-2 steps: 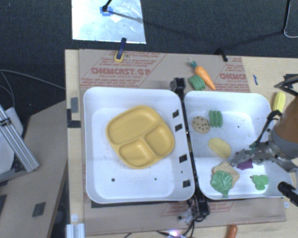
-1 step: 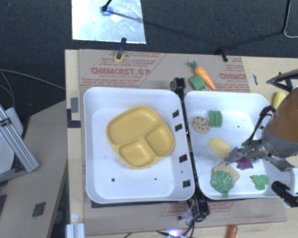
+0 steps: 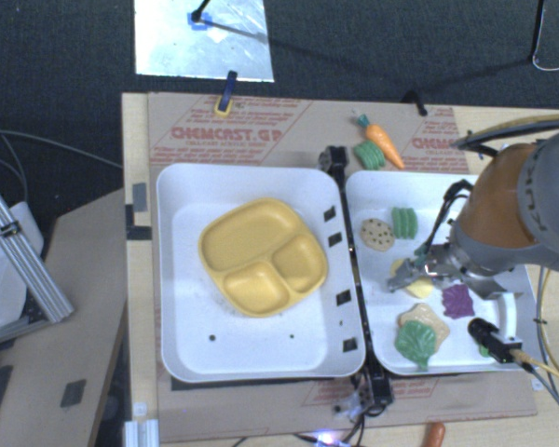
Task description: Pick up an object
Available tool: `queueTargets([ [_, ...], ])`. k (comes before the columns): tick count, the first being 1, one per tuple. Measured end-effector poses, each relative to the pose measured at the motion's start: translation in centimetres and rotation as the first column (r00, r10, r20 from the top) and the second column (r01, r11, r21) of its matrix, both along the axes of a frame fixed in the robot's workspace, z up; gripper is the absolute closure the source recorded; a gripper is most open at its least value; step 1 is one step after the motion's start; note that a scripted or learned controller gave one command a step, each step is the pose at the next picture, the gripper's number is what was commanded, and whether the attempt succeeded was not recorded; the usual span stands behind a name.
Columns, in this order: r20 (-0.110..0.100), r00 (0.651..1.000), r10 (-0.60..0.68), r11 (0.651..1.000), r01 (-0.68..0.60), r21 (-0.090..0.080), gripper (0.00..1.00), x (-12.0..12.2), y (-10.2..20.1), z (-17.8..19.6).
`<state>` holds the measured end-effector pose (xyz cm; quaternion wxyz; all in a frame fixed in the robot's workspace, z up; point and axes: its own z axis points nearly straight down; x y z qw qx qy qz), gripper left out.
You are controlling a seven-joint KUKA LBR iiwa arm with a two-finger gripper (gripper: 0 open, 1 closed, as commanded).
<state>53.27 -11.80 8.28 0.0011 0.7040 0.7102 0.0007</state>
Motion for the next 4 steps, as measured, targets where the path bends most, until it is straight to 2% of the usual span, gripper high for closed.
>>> queueTargets([
  [1,0.001,1.000,-0.005,1.000,0.005,0.001,1.00,-0.1,-0.3,1.2],
  [2,0.003,1.000,0.002,1.000,-0.002,0.004,1.00,-4.6,7.3,10.6],
  [3,0.003,1.000,0.005,1.000,-0.005,0.004,1.00,-4.5,14.7,14.2],
  [4,0.012,1.000,0.006,1.000,-0.006,0.007,1.00,-4.5,22.7,26.7],
])
